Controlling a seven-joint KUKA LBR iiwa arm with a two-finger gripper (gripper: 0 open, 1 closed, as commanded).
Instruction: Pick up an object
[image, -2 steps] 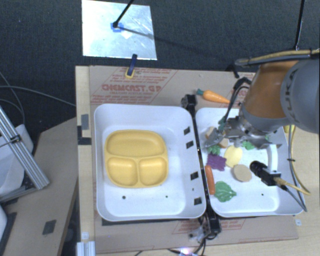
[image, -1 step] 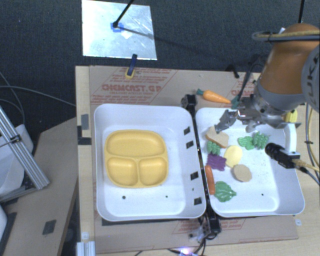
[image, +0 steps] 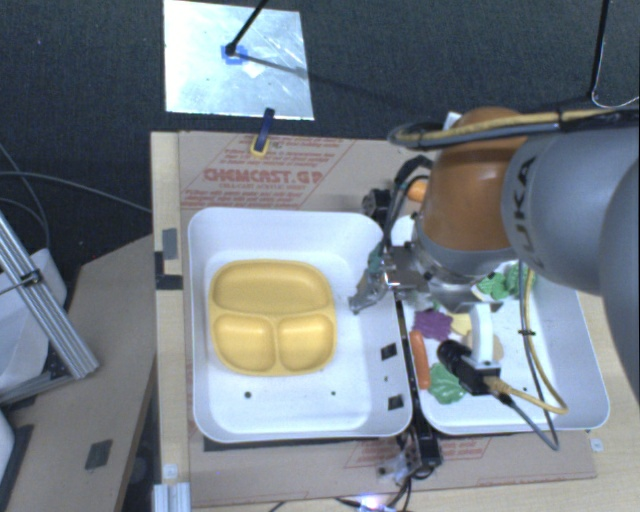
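The pick looks unfinished: the two-finger metal gripper sits at the frame's centre over the left white bin's right wall, its narrowly parted fingers holding nothing. Possible targets lie in the right white bin: one purple block, one orange carrot-shaped piece, two green leafy pieces. One yellow three-compartment plastic tray occupies the left bin.

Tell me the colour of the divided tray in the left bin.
Yellow. The tray sits in the left bin, seen plainly in the camera view.
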